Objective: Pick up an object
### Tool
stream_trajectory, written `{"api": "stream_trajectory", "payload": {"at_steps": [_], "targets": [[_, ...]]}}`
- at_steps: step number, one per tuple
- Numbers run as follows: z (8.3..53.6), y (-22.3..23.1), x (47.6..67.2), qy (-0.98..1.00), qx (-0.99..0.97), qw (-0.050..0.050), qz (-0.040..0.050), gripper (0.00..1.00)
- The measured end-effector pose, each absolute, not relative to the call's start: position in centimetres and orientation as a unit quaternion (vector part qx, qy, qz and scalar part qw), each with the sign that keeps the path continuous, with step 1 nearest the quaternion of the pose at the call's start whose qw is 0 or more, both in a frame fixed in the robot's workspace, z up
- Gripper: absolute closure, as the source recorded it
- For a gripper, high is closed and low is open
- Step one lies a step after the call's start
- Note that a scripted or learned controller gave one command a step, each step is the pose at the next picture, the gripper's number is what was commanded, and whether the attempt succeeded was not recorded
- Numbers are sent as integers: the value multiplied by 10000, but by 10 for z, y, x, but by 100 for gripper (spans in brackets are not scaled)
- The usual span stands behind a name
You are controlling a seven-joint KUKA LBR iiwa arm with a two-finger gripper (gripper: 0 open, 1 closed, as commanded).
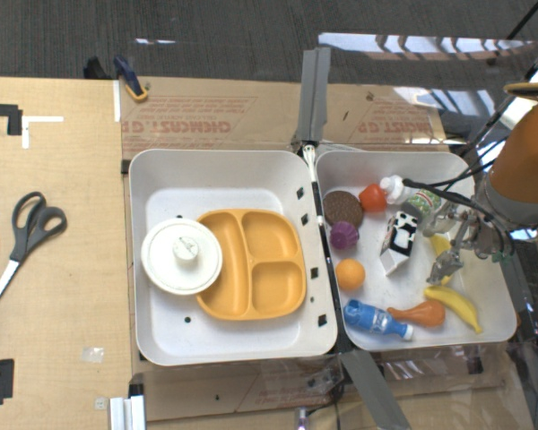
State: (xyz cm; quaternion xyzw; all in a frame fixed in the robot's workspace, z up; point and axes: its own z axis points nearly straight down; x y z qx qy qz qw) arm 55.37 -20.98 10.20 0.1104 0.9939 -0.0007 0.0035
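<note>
Toward four o'clock in the right white bin (498, 325), the gripper (447, 263), jaws seemingly apart, hangs above a smooth curved yellow plastic banana (457, 305), light and best pinched mid-body.

White round plastic lid (182, 255) over a yellow-orange divided plastic tray (255, 267). Brown disc (342, 207), purple ball (344, 235), orange ball (350, 274), yellow banana (459, 305), blue plastic bottle (374, 320), black-and-white patterned carton (400, 237). Black-handled steel scissors (24, 236) on tan bench (54, 330).

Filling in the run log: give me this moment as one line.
gripper: low in right bin | nearest: banana | grasp: none seen
</note>
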Motion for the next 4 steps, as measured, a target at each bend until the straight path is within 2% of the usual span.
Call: {"api": "stream_trajectory", "payload": {"at_steps": [1, 2, 3, 4], "targets": [[112, -209, 556, 9940, 1089, 60, -17, 100], [112, -209, 556, 9940, 1089, 60, -16, 0], [123, -209, 558, 9941, 1079, 86, -27, 100], [123, -209, 558, 9941, 1079, 85, -25, 0]]}}
